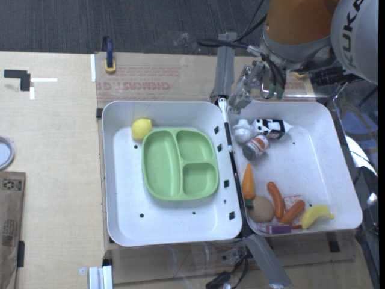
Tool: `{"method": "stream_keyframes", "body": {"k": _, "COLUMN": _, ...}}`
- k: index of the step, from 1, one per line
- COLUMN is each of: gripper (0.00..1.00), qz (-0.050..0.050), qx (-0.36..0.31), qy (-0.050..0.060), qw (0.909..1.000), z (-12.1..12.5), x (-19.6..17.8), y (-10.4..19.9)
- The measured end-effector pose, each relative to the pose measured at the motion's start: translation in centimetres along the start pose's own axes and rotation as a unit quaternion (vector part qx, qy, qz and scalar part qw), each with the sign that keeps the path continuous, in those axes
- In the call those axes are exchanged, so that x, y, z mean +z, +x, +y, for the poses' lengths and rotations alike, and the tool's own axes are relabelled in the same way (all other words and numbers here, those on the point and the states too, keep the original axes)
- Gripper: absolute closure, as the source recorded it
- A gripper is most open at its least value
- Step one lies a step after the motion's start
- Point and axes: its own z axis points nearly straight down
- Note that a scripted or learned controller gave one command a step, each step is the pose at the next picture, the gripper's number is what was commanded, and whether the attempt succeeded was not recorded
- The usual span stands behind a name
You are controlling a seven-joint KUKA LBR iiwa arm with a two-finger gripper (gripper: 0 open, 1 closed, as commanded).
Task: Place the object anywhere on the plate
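Note:
A green divided plate lies in the middle of the left bin. A yellow lemon rests on the bin floor just off the plate's upper-left corner. My gripper hangs over the far left corner of the right bin, above and just behind a white lump. Nothing is visibly held in it. Beside the lump lie a black-and-white toy and a small can on its side.
Along the right bin's near side lie a carrot, two sausages, a banana, a round tan item and a purple packet. The grey divider runs between the bins. Cables trail behind the wrist.

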Motion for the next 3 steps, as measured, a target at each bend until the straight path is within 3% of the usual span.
{"method": "stream_keyframes", "body": {"k": 1, "gripper": 1.0, "qz": -0.002, "qx": 0.006, "qy": 0.0, "qw": 1.0, "z": -15.9, "x": -9.7, "y": -5.6}}
{"method": "stream_keyframes", "body": {"k": 2, "gripper": 1.0, "qz": 0.0, "qx": 0.014, "qy": 0.0, "qw": 0.9999, "z": -7.8, "x": -5.4, "y": -1.7}}
{"method": "stream_keyframes", "body": {"k": 3, "gripper": 1.0, "qz": -0.002, "qx": -0.167, "qy": 0.0, "qw": 0.9859, "z": -4.9, "x": -9.2, "y": -3.1}}
